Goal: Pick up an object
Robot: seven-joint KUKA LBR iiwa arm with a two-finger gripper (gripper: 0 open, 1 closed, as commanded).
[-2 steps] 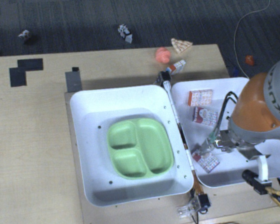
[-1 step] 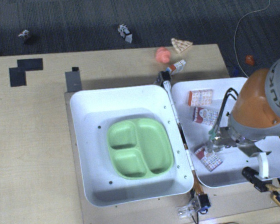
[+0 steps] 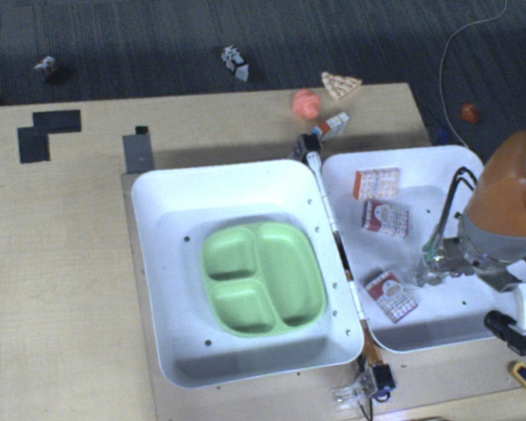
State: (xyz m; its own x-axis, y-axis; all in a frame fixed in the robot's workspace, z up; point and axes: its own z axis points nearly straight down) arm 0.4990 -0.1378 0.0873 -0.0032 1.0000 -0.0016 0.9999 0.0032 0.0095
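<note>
1. The grey arm with the orange band (image 3: 523, 189) reaches in from the right, over the right shallow white bin (image 3: 465, 323).
2. The left shallow white bin (image 3: 173, 290) holds a pale green plastic tray with three compartments (image 3: 261, 276); nothing near it is being worked.
3. The two-finger gripper (image 3: 430, 266) hangs low in the right bin, and I cannot tell whether its fingers are spread or closed; nothing is visibly between them.
4. Three small printed packets lie in that bin: a red and white packet (image 3: 392, 296) just left of the gripper, another red and white one (image 3: 385, 218) farther back, and an orange and white one (image 3: 376, 183) near the far wall.
5. This looks like the approach step, with no pick yet made. The next move likely calls for a short shift left to centre over the nearest packet, then a straight descent before closing.
</note>
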